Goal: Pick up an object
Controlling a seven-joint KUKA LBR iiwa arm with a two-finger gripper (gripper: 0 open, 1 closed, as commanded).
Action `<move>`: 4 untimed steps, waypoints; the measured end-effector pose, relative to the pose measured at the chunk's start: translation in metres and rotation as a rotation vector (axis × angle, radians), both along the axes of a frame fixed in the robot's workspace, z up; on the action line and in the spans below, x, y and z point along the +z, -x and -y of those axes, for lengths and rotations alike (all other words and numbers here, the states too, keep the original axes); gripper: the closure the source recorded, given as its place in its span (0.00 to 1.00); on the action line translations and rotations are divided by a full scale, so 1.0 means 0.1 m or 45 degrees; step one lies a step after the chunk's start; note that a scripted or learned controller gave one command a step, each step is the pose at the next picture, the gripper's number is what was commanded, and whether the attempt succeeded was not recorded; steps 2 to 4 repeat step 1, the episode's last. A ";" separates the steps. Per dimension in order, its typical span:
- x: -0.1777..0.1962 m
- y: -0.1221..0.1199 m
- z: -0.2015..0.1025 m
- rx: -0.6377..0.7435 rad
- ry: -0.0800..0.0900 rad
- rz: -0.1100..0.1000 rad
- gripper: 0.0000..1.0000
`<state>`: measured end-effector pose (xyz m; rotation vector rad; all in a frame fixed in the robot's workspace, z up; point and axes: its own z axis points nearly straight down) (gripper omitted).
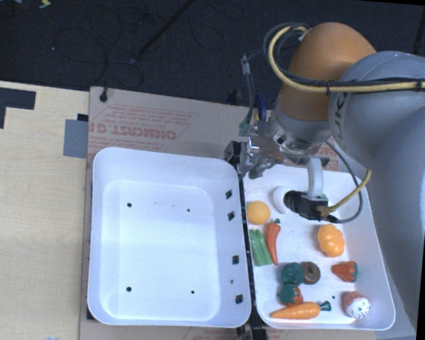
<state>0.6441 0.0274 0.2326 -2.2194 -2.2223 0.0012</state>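
Toys (303, 275) fill the right bin (381, 283) on plywood; gripper (252, 160) state seemingly hidden, cannot tell.

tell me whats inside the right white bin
The right white bin holds toy food: a yellow round lemon, two orange carrots, a green bean pod, an orange pepper, a brown ring. The grey arm covers its far corner.

Pale wooden worktop (20, 222) with dark grey patches near the far left edge. On it, a brown cardboard sheet (164, 127) with reversed red lettering. On the cardboard, two shallow white bins touching side by side: left bin (105, 193) bare inside, right bin (380, 249) with small toy foods scattered over its floor.
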 end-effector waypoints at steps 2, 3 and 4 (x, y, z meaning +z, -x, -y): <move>-0.47 0.40 0.22 -0.003 0.001 -0.009 1.00; -0.47 0.40 0.22 -0.003 0.001 -0.009 1.00; -0.47 0.40 0.22 -0.003 0.001 -0.009 1.00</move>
